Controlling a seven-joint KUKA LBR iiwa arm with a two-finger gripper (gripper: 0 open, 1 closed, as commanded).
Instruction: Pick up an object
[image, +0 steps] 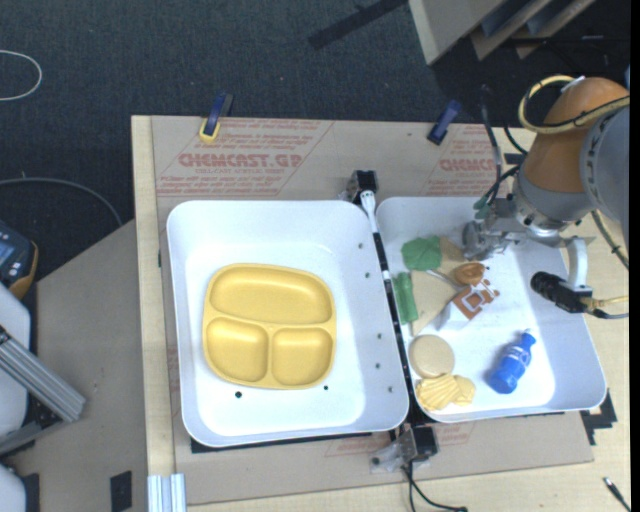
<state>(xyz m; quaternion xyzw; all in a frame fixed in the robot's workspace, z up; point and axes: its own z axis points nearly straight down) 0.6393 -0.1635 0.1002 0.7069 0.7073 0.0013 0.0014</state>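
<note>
Blue plastic bottle (511, 364), rounded, glossy

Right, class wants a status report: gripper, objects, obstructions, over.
Gripper low in right bin, fingers unclear. Nothing seen held. Brown piece and green piece beside it; blue bottle apart.

A robotics lab — clamps (212, 118) pin protective board to the desk (260, 160), loose cables (20, 72) trail over dark carpet.
</note>
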